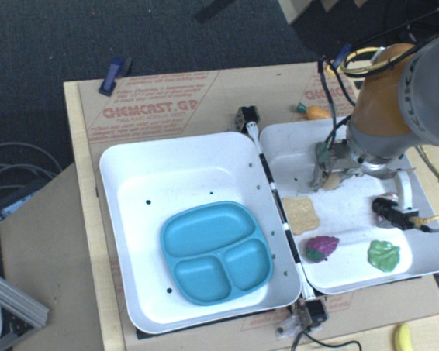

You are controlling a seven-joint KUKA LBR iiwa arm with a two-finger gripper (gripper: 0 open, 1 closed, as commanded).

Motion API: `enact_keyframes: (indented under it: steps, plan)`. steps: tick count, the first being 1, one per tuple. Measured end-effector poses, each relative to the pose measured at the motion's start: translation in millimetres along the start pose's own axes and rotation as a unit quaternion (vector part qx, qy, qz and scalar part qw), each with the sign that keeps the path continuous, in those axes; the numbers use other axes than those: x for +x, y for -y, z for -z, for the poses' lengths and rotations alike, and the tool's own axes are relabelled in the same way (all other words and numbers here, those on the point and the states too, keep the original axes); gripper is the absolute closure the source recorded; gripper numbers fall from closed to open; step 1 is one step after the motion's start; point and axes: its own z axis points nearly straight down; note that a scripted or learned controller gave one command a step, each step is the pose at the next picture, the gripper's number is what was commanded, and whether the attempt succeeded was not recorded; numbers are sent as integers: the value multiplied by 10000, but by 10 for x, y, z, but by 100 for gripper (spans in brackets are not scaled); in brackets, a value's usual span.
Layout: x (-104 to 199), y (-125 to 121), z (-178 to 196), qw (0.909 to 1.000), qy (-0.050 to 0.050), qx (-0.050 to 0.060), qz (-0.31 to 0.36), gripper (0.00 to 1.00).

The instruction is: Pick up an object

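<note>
We see the grey arm's gripper (329,168) low in the right white bin (438,253). Its fingers' state we cannot tell. It hangs far of the tan square sponge (301,214), so a descent may miss.

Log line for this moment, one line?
task: pick object | end effector: over right bin, back area | candidates: tan block, purple piece, green piece | left bin: blue tray

Blue clip (114,75) on bench; banana (404,339) at front edge.
</note>
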Motion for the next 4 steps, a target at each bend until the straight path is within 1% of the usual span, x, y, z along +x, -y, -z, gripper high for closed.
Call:
enact_keyframes:
  steps: [1,2,3,4]
  plan:
    - [412,566,908,10000,-1,-5,12,100]
    - [782,449,1392,10000,1,-5,14,100]
    - [1380,592,1406,10000,-5,14,13,100]
    - [1435,633,1446,10000,-1,13,9,100]
